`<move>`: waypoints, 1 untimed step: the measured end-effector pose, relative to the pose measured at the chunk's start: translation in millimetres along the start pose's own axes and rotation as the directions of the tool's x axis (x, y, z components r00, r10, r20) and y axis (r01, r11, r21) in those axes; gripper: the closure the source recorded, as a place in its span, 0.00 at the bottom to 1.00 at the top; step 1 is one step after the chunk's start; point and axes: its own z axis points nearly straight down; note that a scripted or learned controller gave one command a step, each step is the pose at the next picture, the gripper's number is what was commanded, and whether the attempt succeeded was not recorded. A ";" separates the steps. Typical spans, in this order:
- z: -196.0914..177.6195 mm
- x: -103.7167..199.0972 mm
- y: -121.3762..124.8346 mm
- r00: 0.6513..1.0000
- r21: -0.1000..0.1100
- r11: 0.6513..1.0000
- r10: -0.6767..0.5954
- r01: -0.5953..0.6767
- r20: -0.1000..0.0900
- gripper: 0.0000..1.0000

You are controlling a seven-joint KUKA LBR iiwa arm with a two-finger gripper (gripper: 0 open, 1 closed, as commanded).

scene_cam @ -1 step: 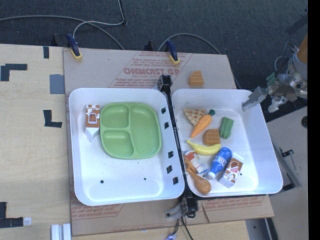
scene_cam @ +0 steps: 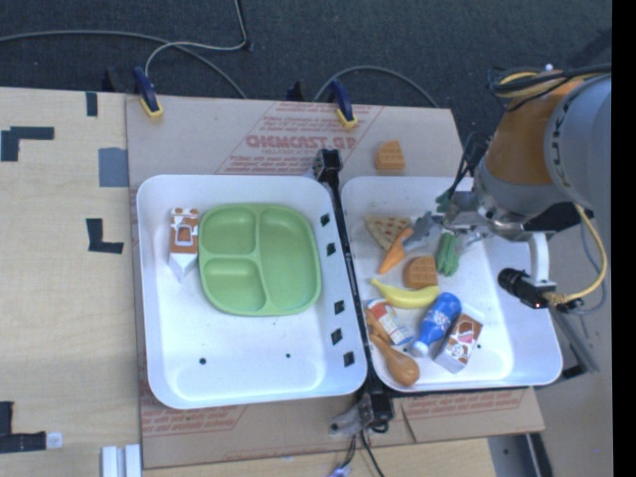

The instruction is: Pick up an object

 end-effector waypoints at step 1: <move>56.2 30.8 -1.9 1.000 -0.017 1.000 0.002 -0.002 0.009 0.00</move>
